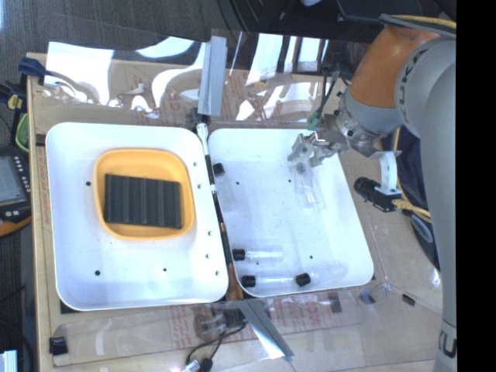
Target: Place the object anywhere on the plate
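The claw (304,155) hangs over the right bin (353,231) near its far edge, gripping a clear plastic tube (305,183) that dangles between its fingers. The yellow plate (143,166), carrying a dark ridged block (143,201), sits in the left bin (70,262).

Handheld device (11,186) at bench's left edge

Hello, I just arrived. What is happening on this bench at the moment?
A grey robot arm reaches in from the right, and its gripper hangs over the upper part of the right bin. Clear tubes with black caps lie near that bin's lower edge. The yellow plate sits in the left bin with a dark ridged block on it. No tube is on the plate yet.
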Tool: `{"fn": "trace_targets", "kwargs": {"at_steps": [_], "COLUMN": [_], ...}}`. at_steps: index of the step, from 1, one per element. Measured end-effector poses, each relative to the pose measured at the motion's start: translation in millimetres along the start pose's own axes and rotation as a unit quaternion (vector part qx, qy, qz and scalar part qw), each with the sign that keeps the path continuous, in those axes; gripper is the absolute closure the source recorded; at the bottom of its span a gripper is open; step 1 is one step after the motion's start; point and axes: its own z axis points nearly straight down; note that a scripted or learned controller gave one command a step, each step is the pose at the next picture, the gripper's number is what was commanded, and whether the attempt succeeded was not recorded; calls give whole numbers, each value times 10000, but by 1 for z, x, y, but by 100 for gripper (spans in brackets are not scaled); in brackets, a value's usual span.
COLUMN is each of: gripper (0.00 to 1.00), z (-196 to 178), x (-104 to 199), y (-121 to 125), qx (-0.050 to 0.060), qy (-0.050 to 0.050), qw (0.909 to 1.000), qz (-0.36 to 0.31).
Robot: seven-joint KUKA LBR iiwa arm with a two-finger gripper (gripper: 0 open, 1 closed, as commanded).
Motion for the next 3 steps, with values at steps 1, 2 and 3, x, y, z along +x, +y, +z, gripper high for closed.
{"fn": "trace_targets", "kwargs": {"at_steps": [1,2,3], "gripper": [100,100,100], "z": [11,24,23], "x": [75,125,164], "y": [-56,-87,-43], "qx": [11,23,0], "qy": [10,14,4], "qw": [9962,9804,9683], "qz": [-867,-1971,-2498]}}
